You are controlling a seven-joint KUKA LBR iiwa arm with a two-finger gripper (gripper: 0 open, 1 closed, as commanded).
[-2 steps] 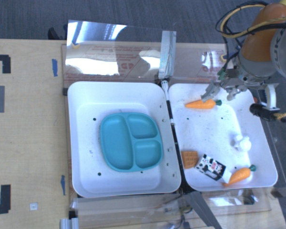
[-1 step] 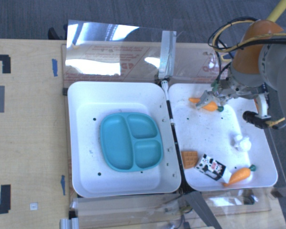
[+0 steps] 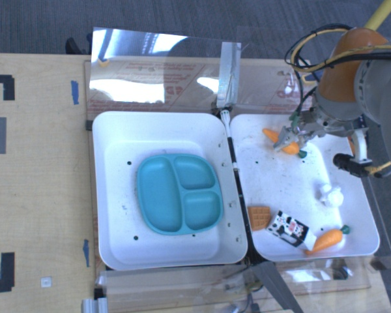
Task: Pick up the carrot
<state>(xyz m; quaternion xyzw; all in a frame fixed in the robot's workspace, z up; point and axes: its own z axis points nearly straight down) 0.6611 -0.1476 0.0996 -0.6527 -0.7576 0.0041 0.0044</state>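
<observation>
An orange carrot (image 3: 327,240) with a green top lies near the front right corner of the right bin (image 3: 352,175). My gripper (image 3: 290,139) hangs low over the far part of that bin, well away from this carrot. Right beneath its tip sits a small orange piece (image 3: 290,149) with a green bit (image 3: 302,153) beside it. The gripper partly hides that piece. Another small orange piece (image 3: 270,134) lies just left of the gripper.
In the right bin are also a waffle (image 3: 259,217), a black-and-white patterned pack (image 3: 288,228) and a small white object (image 3: 330,194). The left bin (image 3: 111,175) holds a teal divided plate (image 3: 180,192). A clear panel (image 3: 156,77) stands behind the bins.
</observation>
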